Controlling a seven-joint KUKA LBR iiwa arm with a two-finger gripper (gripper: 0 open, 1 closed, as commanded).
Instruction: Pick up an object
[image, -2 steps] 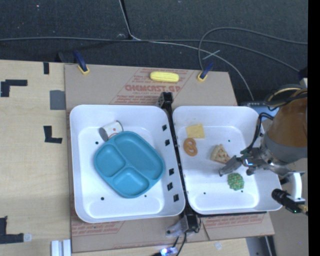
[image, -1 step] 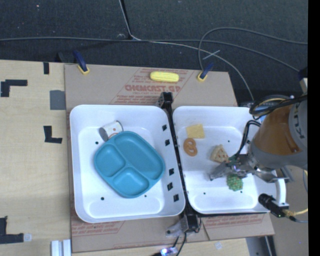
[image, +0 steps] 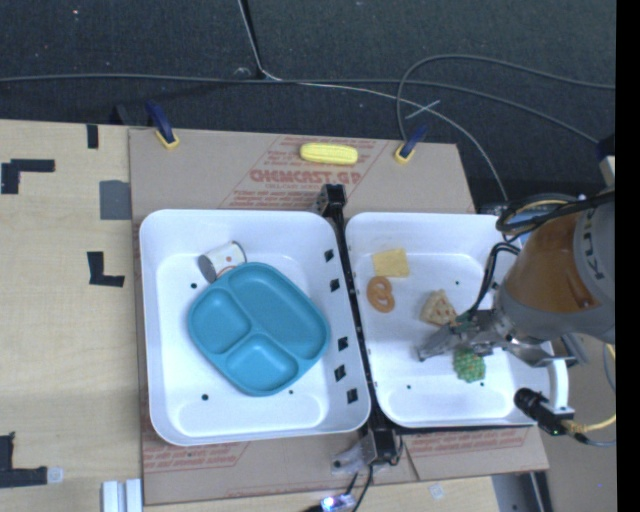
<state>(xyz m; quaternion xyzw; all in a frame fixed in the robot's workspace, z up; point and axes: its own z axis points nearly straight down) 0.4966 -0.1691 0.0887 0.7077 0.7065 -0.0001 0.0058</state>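
A single fixed camera looks down at a slant on the desk (image: 60, 330) from moderate height, both white bins (image: 160, 330) centred in frame, dark floor along the top, the arm (image: 560, 270) entering at right.

One piece of lettering is readable — red block capitals printed on the brown cardboard sheet (image: 420, 185) that lies under the two bins, well up and to the left of the gripper (image: 462, 340) as the camera sees it. It seems to read "CHEMCAST GP" (image: 300, 176), running at a slight slant just below the yellow corn cob (image: 328, 154). Fainter red print continues beneath it toward the bins' rims — too small and blurred to make out.
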